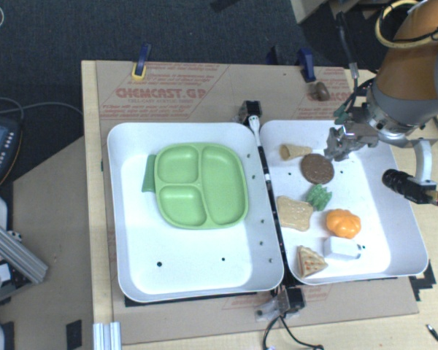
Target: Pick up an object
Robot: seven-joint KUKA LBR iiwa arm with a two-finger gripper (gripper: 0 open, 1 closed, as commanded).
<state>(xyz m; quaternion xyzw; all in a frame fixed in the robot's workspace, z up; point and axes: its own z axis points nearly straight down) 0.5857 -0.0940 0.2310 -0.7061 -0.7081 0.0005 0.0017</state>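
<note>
Currently the tool (339, 143), its opening impossible to judge and nothing visibly held, hangs just above-right of the cookie (317, 169); descending off-centre could pinch its rim and flick it aside.

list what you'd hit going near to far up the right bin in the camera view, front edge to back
pizza-like wedge → white block → orange fruit → tan toast piece → green toy → brown round cookie → small tan cone piece → claw

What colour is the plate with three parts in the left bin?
Light green. The plate shows best in the camera view from above.
</note>
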